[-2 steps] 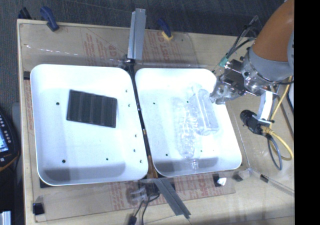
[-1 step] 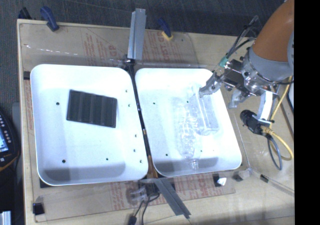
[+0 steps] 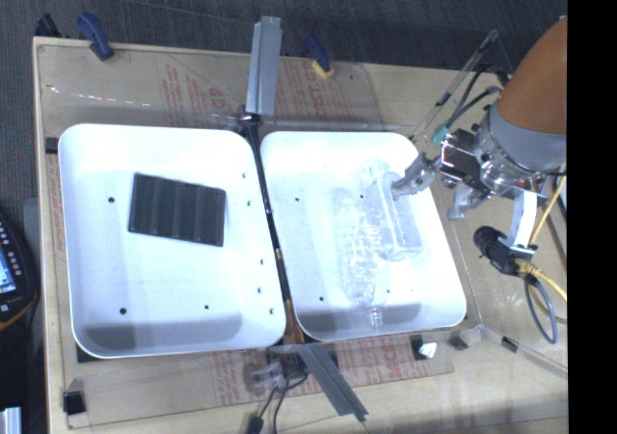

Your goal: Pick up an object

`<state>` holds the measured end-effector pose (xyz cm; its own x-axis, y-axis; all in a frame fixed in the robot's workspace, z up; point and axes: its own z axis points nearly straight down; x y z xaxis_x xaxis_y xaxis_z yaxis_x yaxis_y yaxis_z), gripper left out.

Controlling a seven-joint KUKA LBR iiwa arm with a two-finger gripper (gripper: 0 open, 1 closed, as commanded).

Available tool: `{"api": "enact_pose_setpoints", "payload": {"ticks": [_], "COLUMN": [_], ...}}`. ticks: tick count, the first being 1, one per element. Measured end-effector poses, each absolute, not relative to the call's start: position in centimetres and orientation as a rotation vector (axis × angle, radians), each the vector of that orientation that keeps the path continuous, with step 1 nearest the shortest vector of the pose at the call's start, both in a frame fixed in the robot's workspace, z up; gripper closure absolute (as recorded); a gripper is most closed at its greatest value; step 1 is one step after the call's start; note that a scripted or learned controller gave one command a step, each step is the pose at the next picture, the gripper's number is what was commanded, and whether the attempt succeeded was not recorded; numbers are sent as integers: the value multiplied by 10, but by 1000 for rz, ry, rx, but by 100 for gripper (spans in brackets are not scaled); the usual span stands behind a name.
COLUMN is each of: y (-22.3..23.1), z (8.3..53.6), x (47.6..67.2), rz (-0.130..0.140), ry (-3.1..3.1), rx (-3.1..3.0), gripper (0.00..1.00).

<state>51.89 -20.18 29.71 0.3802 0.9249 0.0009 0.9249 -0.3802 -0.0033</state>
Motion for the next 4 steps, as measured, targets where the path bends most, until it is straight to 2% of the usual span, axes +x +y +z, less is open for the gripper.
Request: {"api": "enact_pose_setpoints", "payload": {"ticks": [1, 2, 3, 4], "y": [-192, -199, -200, -204], "z": [296, 305, 313, 322], "x": [506, 510, 522, 523], "rz": [2, 1, -1, -1], "ry": [-1900, -1988, -2097, -2071], "rx": [-2498, -2432, -2342, -2362], "gripper": [0, 0, 0, 0]}}
